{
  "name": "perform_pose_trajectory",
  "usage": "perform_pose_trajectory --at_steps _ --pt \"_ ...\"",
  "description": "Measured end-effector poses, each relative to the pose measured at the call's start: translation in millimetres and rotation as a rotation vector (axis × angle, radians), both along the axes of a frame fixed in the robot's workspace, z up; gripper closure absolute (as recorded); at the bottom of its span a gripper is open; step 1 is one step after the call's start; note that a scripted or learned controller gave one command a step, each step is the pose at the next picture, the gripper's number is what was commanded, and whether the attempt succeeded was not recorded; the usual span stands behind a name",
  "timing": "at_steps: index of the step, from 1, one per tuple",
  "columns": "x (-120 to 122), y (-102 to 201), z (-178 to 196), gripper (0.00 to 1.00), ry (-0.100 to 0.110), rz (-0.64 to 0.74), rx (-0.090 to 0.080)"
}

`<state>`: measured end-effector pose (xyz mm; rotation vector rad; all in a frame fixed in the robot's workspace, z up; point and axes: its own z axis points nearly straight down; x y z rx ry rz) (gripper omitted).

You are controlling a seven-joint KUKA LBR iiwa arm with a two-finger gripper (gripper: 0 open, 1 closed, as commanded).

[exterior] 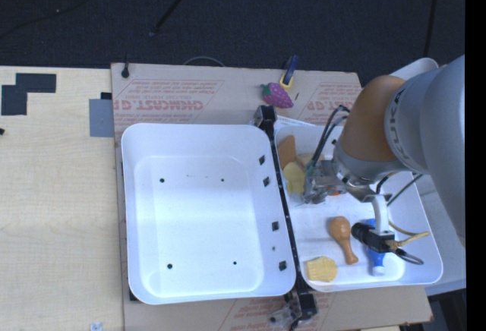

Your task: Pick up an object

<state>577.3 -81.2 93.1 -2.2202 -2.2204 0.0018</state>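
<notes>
My gripper (314,191) is down in the right bin (414,204), near its left wall. It sits right beside a pale yellow object (293,177), with an orange piece (286,149) just behind that. The grey wrist and cables hide the gripper's tip. Further forward in the same bin lie an orange drumstick-shaped toy (343,235), a yellow waffle-like piece (321,269) and a blue and white tool (377,244).
The left bin (137,170) stands next to the right one, with a black divider rail (275,193) between them. A purple toy (277,96) and a blue and yellow item (288,73) lie on the cardboard behind the bins. The arm's bulk covers the right bin's far right part.
</notes>
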Motion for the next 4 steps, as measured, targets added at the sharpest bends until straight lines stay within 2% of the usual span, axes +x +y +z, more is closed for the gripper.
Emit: perform_pose_trajectory --at_steps 1,2,3,4 --pt "-73 -15 -5 1.00 0.001 -0.004 0.001" --pt "-36 -6 -5 1.00 -0.002 0.001 0.000" --pt "-85 -20 -5 1.00 -0.001 -0.002 0.000" --pt "-88 -40 -5 1.00 -0.001 0.000 0.002"
